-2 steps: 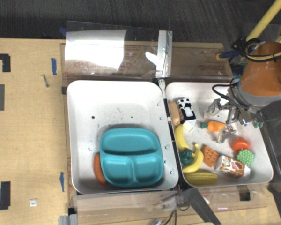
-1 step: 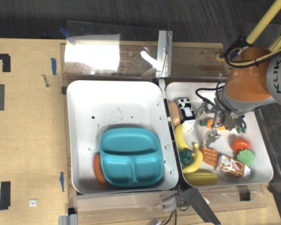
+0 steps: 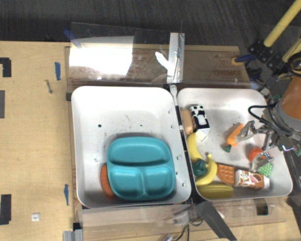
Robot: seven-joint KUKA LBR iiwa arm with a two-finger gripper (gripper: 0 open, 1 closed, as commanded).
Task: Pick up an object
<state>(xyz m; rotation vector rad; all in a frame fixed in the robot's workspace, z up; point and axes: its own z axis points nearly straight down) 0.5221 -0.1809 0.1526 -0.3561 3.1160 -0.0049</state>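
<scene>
Worktop [image 3: 25, 149] – bare tan board at far left, black corner marks on it. Left bin [image 3: 90, 134]: a teal divided tray [image 3: 140, 168] lies upside-up in the near half, three compartments visible. An orange piece [image 3: 105, 181] shows from under its near-left edge; what it is cannot be told.

Right bin [image 3: 218, 102] holds the loose toys. Along its left wall: a small black-and-white item [image 3: 199, 118] at the far end with a brown piece just beside it, then a yellow banana [image 3: 194, 152] nearer, a green piece [image 3: 201, 168] resting on it. Near edge – a waffle-patterned orange block [image 3: 225, 173], a yellow-green oblong [image 3: 215, 190] below it, and a small carton [image 3: 252, 179] lying on its side to the right. Mid-bin: an orange carrot-like toy [image 3: 232, 136], tilted.

Gripper [image 3: 258, 134] sits low over the right part of the right bin, the arm entering from the right. Fingers appear spread; the carrot toy lies just left of them, not between them. A red-orange item [image 3: 255, 153] and a green one [image 3: 266, 168] lie just near of the gripper. Nothing seen gripped.
</scene>
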